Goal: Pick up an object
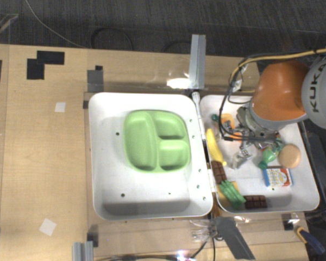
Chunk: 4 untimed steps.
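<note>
1. The arm (282,94) reaches in from the right, its orange band above the right bin (309,200).
2. The hand (244,155) hangs low over the middle of the right bin. Whether it is released or clenched cannot be told, as the wrist covers most of it; nothing can be seen held in it.
3. The left bin (106,200) holds a green divided plate (155,140), lying flat near its centre.
4. Along the right bin's left wall lies a banana (214,147), long axis running front to back.
5. Just in front of the banana sits a brown chocolate bar (219,173), and in front of that a green packet (231,192), tilted.
6. A second chocolate piece (255,202) lies near the front wall, just right of the green packet.
7. A white carton (277,176) with red and blue print lies right of the hand.
8. A tan egg-shaped thing (289,156) sits just behind the carton, touching or nearly touching a small green piece (269,156) beside the hand.
9. A small orange and black item (226,126) lies under the arm's cables, behind the hand; what it is cannot be told.
10. Both bins rest side by side on the wooden counter (38,162).
</note>
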Each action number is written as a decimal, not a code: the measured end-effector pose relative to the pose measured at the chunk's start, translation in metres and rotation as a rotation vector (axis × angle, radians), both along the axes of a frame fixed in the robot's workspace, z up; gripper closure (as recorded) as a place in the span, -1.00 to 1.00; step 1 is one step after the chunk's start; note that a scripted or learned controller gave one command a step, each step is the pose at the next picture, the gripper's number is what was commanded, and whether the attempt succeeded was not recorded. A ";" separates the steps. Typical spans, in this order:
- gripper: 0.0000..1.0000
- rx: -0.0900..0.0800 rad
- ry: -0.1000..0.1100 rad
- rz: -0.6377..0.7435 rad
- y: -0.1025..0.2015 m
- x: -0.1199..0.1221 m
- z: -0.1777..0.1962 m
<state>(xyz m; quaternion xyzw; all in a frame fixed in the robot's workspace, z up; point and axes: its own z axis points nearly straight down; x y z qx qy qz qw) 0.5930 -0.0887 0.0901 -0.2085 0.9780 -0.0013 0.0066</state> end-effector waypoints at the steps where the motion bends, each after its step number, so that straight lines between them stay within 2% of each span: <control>1: -1.00 0.002 -0.009 -0.224 -0.007 -0.078 0.002; 2: -1.00 0.003 -0.003 -0.267 -0.015 0.001 0.000; 3: -1.00 0.003 -0.001 -0.247 -0.005 0.032 -0.001; 4: 1.00 0.005 -0.018 -0.246 -0.004 0.037 0.015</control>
